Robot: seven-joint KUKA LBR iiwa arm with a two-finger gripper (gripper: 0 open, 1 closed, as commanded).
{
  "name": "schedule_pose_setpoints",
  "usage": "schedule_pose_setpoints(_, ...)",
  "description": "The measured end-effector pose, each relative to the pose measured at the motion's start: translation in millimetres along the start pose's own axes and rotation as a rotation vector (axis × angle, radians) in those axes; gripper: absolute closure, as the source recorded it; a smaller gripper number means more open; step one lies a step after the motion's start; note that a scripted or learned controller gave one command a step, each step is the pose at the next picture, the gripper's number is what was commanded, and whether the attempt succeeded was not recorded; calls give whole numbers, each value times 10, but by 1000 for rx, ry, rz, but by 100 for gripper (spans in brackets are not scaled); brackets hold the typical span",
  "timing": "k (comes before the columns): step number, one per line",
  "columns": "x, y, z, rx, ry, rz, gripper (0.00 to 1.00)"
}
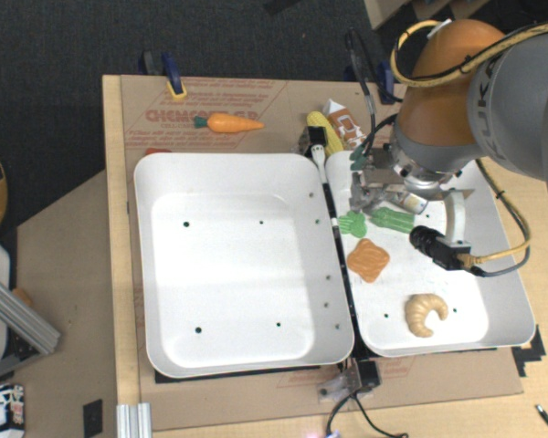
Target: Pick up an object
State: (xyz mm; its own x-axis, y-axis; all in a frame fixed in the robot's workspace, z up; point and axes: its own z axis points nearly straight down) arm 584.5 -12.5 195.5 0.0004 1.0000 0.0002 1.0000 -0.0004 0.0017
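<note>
Grey-and-orange arm's gripper (pixel 376 201) low in right white bin (pixel 502 322), over green plastic piece (pixel 376 220). Finger opening: cannot tell. Step, likely: reaching to grasp. Next: close on piece, lift straight up.

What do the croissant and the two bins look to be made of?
Croissant: probably moulded plastic toy food; its tan surface looks smooth and even, with soft ridges. Left bin and right bin: likely thin white plastic, slightly glossy, with rounded formed corners and a raised rim.
</note>
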Motion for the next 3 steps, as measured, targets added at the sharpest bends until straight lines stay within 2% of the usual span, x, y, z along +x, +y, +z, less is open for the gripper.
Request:
schedule_pose_setpoints(1, -795, 543, -1319, -19, -8, 6, 100)
schedule_pose_setpoints(2, -284, 90, -2319, -11, 0, -6, 100)
schedule_pose_setpoints(3, 724, -696, -2080, 8, 4, -12, 100)
